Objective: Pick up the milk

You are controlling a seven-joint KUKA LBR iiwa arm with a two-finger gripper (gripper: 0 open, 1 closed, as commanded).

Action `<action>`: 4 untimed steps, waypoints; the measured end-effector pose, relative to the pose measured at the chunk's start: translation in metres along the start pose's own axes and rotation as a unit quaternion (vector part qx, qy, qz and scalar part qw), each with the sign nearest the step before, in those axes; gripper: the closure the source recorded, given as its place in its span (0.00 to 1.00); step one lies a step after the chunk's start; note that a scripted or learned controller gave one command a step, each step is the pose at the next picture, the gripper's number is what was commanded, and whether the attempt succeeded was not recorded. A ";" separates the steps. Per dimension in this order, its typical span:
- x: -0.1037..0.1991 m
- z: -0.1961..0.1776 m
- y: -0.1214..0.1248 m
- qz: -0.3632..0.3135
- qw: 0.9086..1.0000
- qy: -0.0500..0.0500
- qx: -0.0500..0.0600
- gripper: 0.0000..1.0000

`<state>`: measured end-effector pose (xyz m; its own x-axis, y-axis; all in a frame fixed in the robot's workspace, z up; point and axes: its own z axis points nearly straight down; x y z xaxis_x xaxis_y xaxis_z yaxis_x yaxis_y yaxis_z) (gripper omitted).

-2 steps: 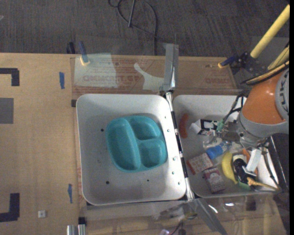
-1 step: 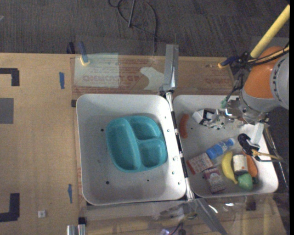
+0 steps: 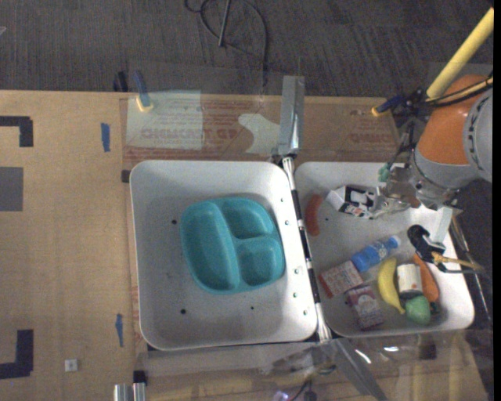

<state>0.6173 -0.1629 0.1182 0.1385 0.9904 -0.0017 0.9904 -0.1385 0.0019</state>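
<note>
While over the right bin [image 3: 458, 309], tool [image 3: 385, 205] beside milk [image 3: 352, 200]

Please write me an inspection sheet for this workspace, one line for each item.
Surface: bench bears left bin and right bin.
Job's things: milk carton lies in right bin, beside the claw.
Clutter: teal divided plate in left bin; banana, blue bottle, carrot, red sausage in right bin.
Grippers: claw low beside the carton; grasp not discernible.
Cables: black cable on the floor, top.
Surroundings: grey carpet; blue tape on bench.
</note>
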 end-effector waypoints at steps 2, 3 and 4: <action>0.050 0.026 0.010 -0.022 1.000 -0.002 -0.005 0.00; 0.053 0.006 -0.040 0.068 0.998 0.001 0.003 0.00; 0.053 0.031 0.025 0.135 0.991 0.003 0.022 0.00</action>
<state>0.6491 -0.1139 0.0870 0.3992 0.9169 -0.0018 0.9160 -0.3989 -0.0416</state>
